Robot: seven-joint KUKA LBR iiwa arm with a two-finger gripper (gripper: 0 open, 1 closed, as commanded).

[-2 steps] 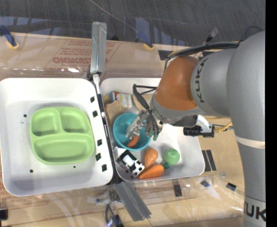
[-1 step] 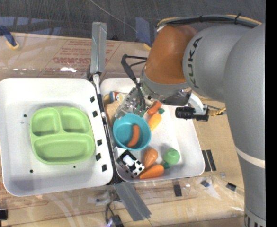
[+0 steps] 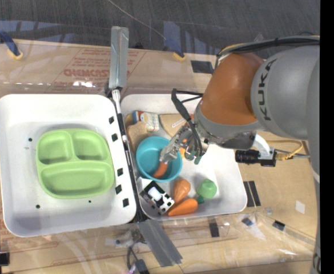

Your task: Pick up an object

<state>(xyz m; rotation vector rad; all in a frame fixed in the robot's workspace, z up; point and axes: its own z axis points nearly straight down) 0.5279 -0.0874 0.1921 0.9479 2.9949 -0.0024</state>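
The right bin point(image 3: 235, 178) holds a blue bowl point(image 3: 149, 156), two orange carrots point(image 3: 182, 188) side by side, a green ball point(image 3: 207, 189) and a black-and-white block point(image 3: 157, 196). A small orange piece point(image 3: 162, 168) lies inside the bowl. My gripper point(image 3: 182, 154) hangs over the bowl's right rim. It is open: one finger point(image 3: 170, 150) reaches down into the bowl and the other sits outside the rim on the right. Nothing is lifted between them.
A green divided plate point(image 3: 73, 163) lies in the left bin point(image 3: 18, 124). A small printed packet point(image 3: 145, 119) and a tan flat item point(image 3: 169, 122) rest at the back of the right bin. The arm's orange band point(image 3: 230, 93) overhangs that bin's back right.
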